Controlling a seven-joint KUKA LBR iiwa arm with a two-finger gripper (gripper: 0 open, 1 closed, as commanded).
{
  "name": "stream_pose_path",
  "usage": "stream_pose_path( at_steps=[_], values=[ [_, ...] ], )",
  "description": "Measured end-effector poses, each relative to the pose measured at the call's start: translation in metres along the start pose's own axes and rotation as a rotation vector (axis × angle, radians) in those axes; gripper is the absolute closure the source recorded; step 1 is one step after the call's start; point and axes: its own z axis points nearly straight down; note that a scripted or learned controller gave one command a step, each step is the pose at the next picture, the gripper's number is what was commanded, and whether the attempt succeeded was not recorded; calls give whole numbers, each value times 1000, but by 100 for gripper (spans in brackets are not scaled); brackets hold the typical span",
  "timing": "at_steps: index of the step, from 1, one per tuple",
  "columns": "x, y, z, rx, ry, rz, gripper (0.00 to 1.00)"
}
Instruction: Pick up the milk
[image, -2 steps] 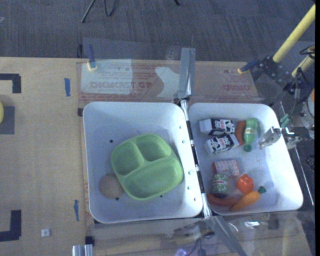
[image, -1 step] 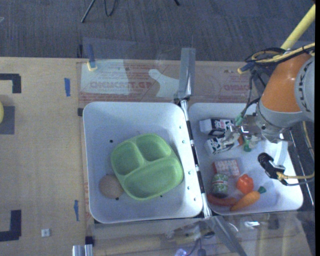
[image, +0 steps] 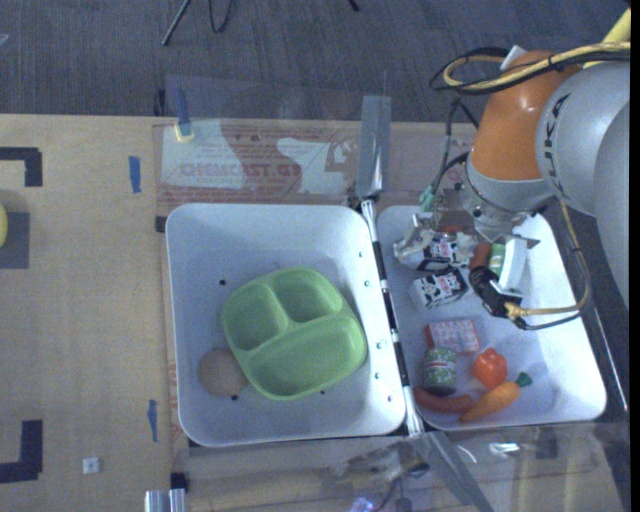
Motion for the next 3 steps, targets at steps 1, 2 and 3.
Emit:
stream_pose_path(
  at_steps=[1,2,3],
  values=[
    [-52,20,68,-20,-2,14,0],
    [-50,20,61,-12,2,11,100],
    [-50,20,54,-9,2,11,100]
  ],
)
